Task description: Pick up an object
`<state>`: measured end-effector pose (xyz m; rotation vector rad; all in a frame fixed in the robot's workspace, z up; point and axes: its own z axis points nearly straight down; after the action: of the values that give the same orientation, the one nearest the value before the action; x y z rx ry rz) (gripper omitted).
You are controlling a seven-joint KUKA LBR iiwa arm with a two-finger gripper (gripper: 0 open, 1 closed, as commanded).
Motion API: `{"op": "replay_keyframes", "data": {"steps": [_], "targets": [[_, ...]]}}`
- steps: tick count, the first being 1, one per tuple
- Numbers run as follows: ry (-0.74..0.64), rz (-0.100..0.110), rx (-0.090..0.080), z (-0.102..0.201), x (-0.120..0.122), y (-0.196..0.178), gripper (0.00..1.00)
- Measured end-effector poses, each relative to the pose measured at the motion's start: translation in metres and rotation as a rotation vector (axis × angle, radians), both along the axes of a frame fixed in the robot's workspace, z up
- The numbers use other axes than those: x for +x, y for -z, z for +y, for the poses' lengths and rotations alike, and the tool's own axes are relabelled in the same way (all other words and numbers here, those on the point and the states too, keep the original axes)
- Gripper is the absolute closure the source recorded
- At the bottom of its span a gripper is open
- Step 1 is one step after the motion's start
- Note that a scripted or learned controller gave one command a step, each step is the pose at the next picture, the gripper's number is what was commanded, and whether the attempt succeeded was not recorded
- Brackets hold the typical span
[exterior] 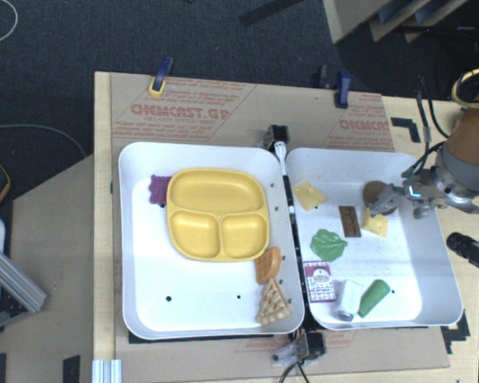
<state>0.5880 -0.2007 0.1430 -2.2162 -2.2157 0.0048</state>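
Observation:
My gripper point(388, 201) hangs low over the upper right part of the right bin point(436, 269), with the grey arm and orange band point(475, 135) behind it. A round brown piece point(373, 190) lies right at its tip; whether it is gripped is not visible. Just below sits a yellow wedge point(376, 226), with a small brown bar point(349, 221) to its left. The same bin holds a pale yellow piece point(308, 195), a green leafy item point(328, 244), a red and white packet point(320, 280), a white cup point(350, 298) and a green vegetable point(375, 298).
The left bin point(140, 253) holds a yellow divided plate point(218, 214), a purple item point(158, 189), an orange-brown piece point(268, 264) and a waffle piece point(274, 302). The ridge between the bins point(289, 229) runs down the middle. Clamps point(159, 77) sit on the bench's far edge.

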Motion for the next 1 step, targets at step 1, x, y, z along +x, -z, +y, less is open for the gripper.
{"op": "replay_keyframes", "data": {"steps": [1], "targets": [[0.000,-0.001,-0.001,0.0012,-0.0011,0.0536,0.00]]}}
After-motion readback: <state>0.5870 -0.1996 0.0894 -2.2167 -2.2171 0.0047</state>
